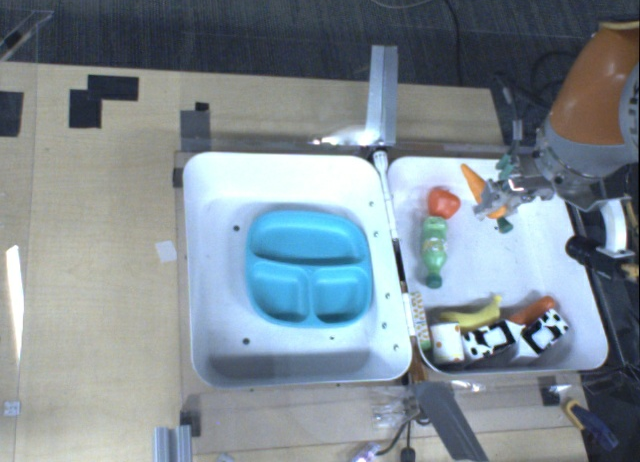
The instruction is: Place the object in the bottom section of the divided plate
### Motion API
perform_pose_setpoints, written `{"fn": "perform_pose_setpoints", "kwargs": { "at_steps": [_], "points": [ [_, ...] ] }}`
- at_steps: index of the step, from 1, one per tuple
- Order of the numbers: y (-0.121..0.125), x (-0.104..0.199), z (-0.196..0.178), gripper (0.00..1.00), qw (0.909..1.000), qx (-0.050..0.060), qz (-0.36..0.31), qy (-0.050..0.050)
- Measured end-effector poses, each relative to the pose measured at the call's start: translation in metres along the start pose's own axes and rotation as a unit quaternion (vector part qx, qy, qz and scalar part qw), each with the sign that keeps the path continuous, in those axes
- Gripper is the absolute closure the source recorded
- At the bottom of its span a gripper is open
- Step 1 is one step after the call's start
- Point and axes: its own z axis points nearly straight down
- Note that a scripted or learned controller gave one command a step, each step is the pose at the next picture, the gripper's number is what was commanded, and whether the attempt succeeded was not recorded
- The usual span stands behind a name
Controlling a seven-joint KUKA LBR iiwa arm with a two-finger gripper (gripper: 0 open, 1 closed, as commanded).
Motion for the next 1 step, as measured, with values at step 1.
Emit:
{"fn": "perform_pose_setpoints", "kwargs": {
  "at_steps": [1],
  "points": [
    [0.0000, -0.0001, -0.0001, 0.00, 1.0000, 0.000, 0.000, 0.000]
  ]
}}
